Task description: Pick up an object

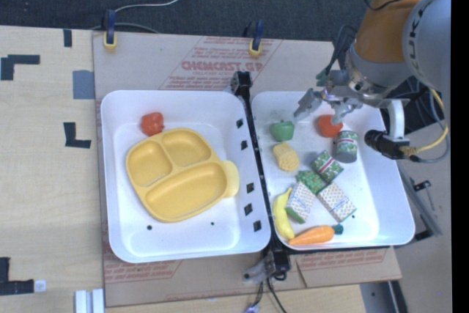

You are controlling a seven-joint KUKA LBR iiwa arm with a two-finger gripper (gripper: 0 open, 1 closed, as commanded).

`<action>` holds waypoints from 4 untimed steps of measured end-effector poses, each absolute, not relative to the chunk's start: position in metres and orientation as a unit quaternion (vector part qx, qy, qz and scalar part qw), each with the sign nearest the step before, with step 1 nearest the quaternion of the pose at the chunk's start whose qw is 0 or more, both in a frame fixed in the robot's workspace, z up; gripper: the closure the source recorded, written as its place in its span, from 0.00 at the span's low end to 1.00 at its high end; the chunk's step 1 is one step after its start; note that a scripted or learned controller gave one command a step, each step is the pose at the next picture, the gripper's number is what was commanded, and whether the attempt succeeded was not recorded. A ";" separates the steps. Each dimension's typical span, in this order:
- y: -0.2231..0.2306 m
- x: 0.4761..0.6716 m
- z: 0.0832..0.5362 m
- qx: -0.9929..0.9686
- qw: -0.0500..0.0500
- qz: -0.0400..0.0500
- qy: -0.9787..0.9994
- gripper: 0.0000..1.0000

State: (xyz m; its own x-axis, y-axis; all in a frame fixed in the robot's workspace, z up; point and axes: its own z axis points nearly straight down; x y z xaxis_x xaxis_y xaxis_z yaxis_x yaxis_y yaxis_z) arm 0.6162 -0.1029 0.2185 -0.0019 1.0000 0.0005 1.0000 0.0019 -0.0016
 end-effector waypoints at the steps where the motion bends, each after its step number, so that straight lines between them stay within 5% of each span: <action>1: -0.117 0.619 0.094 -0.707 0.001 0.000 -0.707 0.00; 2: -0.099 0.551 0.086 -0.707 -0.002 -0.001 -0.707 0.00; 3: -0.094 0.627 0.086 -0.706 -0.002 -0.001 -0.708 0.00; 4: -0.095 0.555 0.086 -0.707 -0.001 0.000 -0.707 0.00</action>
